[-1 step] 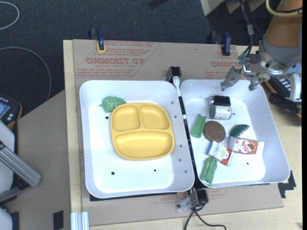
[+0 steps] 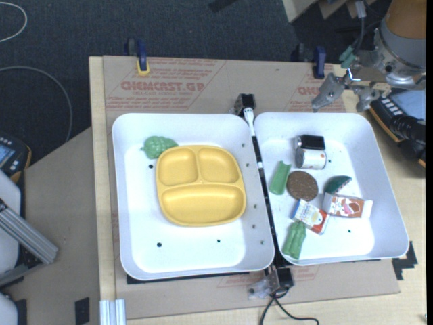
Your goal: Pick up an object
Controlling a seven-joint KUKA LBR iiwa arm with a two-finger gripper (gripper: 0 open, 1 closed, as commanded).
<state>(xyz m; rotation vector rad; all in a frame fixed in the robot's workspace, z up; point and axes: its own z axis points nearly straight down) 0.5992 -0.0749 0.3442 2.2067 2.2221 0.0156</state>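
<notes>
The right bin (image 2: 379, 239) holds several small objects: a white can with a black end (image 2: 311, 154), a brown disc (image 2: 302, 185), a green block (image 2: 279, 178), a dark green piece (image 2: 337, 183), a red and white carton (image 2: 349, 207), a small colourful packet (image 2: 310, 217) and a long green piece (image 2: 295, 240). My gripper (image 2: 346, 95) hangs above the back edge of that bin, well apart from all of them. Its two fingers are spread open with nothing between them.
The left bin (image 2: 135, 235) carries a yellow divided plate (image 2: 200, 185) and a green lump (image 2: 160, 146) at its back left. Blue clamps (image 2: 141, 53) hold the cardboard base at the back. A black cable (image 2: 254, 144) runs along the seam between the bins.
</notes>
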